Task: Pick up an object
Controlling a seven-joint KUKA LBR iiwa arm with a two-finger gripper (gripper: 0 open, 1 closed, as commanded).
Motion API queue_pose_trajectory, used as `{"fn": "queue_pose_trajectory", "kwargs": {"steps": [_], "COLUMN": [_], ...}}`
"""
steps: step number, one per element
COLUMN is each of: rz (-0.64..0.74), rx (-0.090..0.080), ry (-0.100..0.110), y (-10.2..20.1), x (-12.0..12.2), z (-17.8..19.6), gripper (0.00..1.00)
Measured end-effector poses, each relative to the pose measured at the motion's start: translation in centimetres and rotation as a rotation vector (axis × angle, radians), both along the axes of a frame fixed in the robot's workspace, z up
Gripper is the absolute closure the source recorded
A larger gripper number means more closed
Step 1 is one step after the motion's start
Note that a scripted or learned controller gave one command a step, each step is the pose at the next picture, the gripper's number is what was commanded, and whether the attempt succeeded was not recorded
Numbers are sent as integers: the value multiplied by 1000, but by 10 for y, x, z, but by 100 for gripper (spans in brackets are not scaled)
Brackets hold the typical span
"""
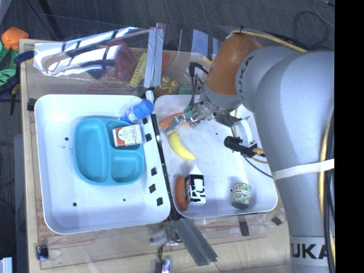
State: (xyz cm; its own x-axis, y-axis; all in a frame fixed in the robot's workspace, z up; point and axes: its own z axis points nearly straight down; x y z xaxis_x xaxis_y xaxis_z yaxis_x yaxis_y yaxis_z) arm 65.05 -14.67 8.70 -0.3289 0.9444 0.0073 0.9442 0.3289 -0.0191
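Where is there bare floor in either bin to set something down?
Left bin: a wide bare strip near its front edge, below the blue tray. Right bin: a patch between banana, black-and-white carton and small cup. It is crowded around the gripper.

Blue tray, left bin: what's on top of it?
A small carton lies on the blue tray's upper right compartment. A blue-capped bottle sits just beyond the tray's corner. The tray surface under the carton is covered.
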Motion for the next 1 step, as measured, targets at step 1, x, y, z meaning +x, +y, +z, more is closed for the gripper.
{"fn": "queue_pose_trajectory", "kwargs": {"steps": [1], "rz": [6], "rx": [-1], "ry": [-7], "y": [1], "x": [3], "z": [11], "gripper": [100]}}
